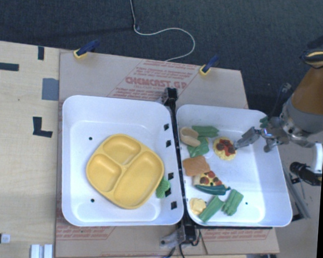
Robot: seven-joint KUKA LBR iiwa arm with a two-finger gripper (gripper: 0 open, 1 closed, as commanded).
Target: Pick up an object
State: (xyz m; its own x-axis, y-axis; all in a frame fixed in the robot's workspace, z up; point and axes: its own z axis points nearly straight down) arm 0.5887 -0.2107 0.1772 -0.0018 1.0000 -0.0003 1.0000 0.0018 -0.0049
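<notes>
Green veg (218,204) front of rt bin (274,184), end effector (246,139) by pizza (225,148), open/shut unclear

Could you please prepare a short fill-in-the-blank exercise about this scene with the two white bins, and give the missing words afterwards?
1. The yellow divided plate lies in the ____ bin.
2. The plate has ____ compartments.
3. The toy food pieces, such as the small pizza, lie mostly in the ____ bin.
4. The tool reaches in over the ____ bin.

Missing words: left; three; right; right
</notes>
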